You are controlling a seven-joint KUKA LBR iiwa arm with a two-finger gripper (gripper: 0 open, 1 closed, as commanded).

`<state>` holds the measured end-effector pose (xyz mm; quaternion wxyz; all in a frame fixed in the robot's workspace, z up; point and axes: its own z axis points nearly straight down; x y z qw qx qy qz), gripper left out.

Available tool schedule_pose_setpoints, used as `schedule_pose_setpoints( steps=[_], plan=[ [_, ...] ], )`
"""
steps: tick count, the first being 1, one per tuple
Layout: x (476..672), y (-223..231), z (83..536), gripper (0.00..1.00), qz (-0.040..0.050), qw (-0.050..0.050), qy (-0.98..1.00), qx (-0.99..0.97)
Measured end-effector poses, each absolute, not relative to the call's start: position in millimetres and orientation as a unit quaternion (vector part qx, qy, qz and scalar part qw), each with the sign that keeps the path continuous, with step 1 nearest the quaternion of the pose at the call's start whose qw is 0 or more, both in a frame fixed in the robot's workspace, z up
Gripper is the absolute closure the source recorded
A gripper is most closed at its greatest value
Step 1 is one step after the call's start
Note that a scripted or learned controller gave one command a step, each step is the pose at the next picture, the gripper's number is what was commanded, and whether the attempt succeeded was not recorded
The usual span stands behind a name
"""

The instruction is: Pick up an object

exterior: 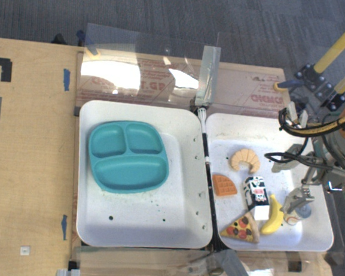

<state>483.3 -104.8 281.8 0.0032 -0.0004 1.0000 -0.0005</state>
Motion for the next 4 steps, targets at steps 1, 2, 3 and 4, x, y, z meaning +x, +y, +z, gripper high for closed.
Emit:
schedule_pose_setpoints(
  steps=[1, 2, 3, 4],
  plan=[
    [540.7, -70, 184, 0.0, 0.0006, -0.001, 0.989, 0.148],
    [540.7, -103, 91, 0.0, 0.0001, 0.006, 0.995, 0.097],
    [544.2, -102, 103, 1.0, -0.0009, 0.013, 0.995, 0.096],
    [552.3, -48, 187, 1.0, 0.0013, 0.005, 0.972, 0.233]
  ],
)
